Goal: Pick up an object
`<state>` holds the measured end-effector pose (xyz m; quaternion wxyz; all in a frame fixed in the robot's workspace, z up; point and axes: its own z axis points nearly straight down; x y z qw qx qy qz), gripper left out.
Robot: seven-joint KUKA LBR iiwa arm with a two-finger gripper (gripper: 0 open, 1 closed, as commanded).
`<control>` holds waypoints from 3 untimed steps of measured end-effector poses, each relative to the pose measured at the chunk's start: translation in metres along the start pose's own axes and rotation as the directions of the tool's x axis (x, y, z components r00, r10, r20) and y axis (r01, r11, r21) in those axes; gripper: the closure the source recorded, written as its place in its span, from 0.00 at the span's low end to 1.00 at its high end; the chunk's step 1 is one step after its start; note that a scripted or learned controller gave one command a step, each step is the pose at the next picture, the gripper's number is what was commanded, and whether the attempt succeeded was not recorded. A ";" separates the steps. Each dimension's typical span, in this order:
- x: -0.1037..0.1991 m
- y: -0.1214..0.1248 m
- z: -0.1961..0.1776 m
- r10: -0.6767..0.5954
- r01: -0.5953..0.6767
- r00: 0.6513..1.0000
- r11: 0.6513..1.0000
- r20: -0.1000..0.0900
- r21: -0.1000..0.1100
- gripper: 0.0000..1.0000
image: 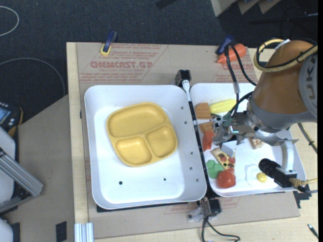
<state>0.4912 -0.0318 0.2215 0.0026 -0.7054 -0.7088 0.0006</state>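
Toy food (222,161) in right bin (298,173)

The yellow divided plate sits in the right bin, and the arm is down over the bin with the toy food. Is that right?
Not quite. The camera view shows the yellow divided plate in the left bin, not the right one. The rest holds: the arm is down over the right bin, where the toy food lies, such as the corn and the tomato.
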 end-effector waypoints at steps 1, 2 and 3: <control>-0.007 0.003 0.005 0.006 -0.006 1.000 1.000 0.002 -0.001 1.00; -0.010 0.002 -0.014 0.004 -0.004 1.000 1.000 0.003 -0.008 1.00; -0.011 0.001 -0.013 0.005 -0.005 1.000 1.000 0.003 -0.006 1.00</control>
